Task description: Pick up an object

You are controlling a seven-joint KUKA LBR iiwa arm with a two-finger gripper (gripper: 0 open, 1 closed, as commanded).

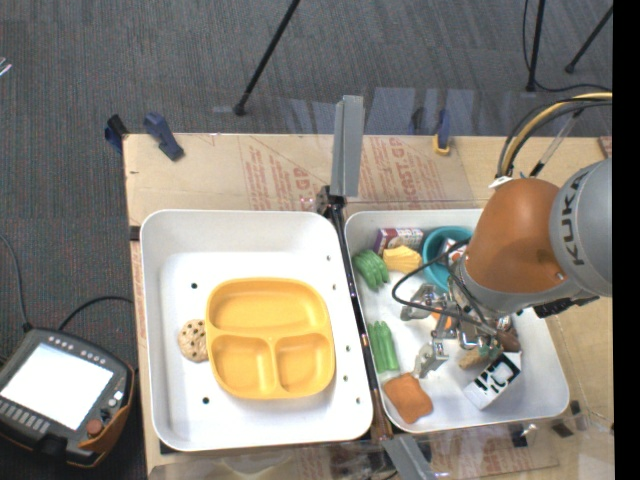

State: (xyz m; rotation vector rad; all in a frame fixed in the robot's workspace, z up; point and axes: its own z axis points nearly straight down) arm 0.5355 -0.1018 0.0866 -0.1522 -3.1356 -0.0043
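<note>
The end effector [452, 348] hangs low in the right bin [555, 388]; whether it is apart or together cannot be told. At its seven o'clock lies an orange block [407, 397], likely light and soft, best gripped across its short sides.

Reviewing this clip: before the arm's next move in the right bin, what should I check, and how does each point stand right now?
1. Gripper is over the right bin, where the objects lie: ok.
2. A target is close: the orange piece and the black-and-white carton lie on either side of the gripper: ok.
3. An object is between the fingers: cannot tell, the wrist and cables cover them.
4. Finger opening: cannot tell.
5. Space around the target: not ok, the green piece and the carton crowd it.
6. Yellow tray and cookie in the left bin are away from the arm: ok.
</note>
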